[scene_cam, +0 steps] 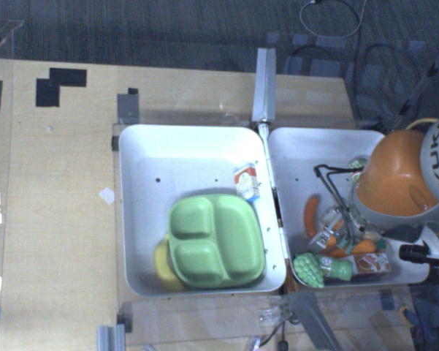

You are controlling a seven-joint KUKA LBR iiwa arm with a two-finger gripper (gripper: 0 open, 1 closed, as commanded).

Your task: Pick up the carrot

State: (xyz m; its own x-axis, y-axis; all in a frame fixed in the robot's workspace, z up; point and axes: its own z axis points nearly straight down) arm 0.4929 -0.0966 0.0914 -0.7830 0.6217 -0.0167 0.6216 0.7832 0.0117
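In the right bin [292,159] the grey arm with its orange band [398,174] reaches down from the right. My gripper [332,232] is low over the bin's front half, amid a cluster of toy foods. An orange carrot [354,247] lies just right of and below the gripper tip, partly hidden by it. Whether the gripper touches the carrot is unclear. An orange-red elongated piece [310,212] lies upright just left of the gripper.
A green knobbly toy [310,269], a second green piece [337,270] and a flat brown packet [370,263] crowd the right bin's front edge. The left bin [142,196] holds a green compartment plate [215,240] over a yellow item [162,263], plus a small red-white packet [247,181].
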